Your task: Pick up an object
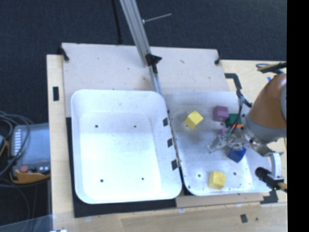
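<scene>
The right bin (193, 180) holds a yellow cube (193, 120) near its upper middle and a second yellow block (217, 179) near its front edge. A purple block (220, 113) lies at the upper right, with a small green piece (233, 119) beside it. A blue block (236, 154) rests at the right side. My gripper (226, 142) hangs low over the bin, just left of and above the blue block and below the purple one. The arm's orange band (269, 108) sits above it at the right.
The left bin (120, 144) stands beside the right one, with a dividing rim (171, 139) between them. A slanted metal rail (137, 28) rises from the bench's back. A grey pendant (29, 146) and cables lie off the bench's left side.
</scene>
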Controlling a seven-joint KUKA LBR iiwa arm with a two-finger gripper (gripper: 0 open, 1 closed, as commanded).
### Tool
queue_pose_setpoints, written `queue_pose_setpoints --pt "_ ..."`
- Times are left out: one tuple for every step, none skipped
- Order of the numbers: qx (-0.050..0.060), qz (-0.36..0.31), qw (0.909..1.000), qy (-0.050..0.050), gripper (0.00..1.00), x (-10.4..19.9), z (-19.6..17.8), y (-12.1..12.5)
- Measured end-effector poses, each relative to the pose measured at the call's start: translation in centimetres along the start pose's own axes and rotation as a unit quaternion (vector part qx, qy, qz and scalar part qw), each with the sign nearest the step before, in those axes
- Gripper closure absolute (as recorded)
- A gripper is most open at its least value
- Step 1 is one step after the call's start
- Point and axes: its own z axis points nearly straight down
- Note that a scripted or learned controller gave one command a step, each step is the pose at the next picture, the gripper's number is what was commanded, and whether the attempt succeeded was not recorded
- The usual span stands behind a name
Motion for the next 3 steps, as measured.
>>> queue_pose_setpoints --pt "-0.003 0.005 1.0000 -0.002 1.00 -0.2 -1.0 0.1" --pt "0.008 -0.004 0.9999 0.004 1.00 0.4 -7.0 0.1" --pt "0.010 -0.005 0.9999 0.004 1.00 0.3 -9.0 0.3"
